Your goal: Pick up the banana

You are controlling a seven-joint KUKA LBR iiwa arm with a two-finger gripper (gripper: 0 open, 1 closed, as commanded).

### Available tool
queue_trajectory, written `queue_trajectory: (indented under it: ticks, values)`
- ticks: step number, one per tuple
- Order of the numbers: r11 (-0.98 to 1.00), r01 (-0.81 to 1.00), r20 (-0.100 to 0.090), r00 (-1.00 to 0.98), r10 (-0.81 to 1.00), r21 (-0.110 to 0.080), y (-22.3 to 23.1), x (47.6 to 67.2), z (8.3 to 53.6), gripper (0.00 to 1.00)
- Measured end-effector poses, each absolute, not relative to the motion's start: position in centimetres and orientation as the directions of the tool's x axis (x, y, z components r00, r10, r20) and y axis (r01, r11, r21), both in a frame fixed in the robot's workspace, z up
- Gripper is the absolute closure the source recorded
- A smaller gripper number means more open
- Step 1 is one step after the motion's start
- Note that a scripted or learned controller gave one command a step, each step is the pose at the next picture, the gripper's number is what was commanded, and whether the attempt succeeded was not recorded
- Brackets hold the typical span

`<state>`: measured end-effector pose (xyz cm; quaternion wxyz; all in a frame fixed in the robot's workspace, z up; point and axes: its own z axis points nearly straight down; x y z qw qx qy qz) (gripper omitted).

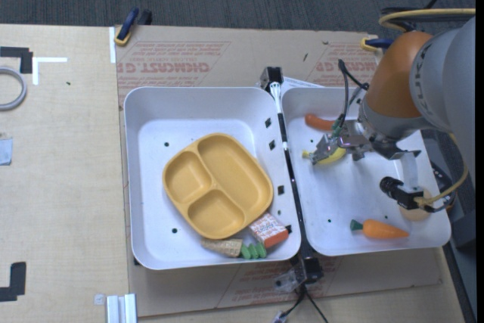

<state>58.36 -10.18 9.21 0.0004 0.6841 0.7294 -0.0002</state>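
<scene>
The banana [330, 156] is small and yellow, lying in the right bin [333, 231] near its upper left. Its tip points left toward the divider between the bins. My gripper [342, 147] is right on top of the banana's right end and hides part of it. The grey arm with its orange band [397, 76] reaches in from the right above it.
In the right bin lie an orange carrot [380, 230] at the front, another orange piece [319, 121] at the back and a tan object [414, 209] by the right wall. The left bin [151, 125] holds a yellow divided plate [218, 185] and small food items [266, 232].
</scene>
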Motion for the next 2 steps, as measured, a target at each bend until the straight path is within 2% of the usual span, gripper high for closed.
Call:
queue_trajectory:
  ticks: [1, 2]
  values:
    - [0.065, 0.998, -0.002, -0.065, 0.998, 0.001, -10.23, 58.38, 10.16, 1.0]
    - [0.065, 0.998, -0.002, -0.065, 0.998, 0.0, -10.23, 58.38, 10.16, 0.0]
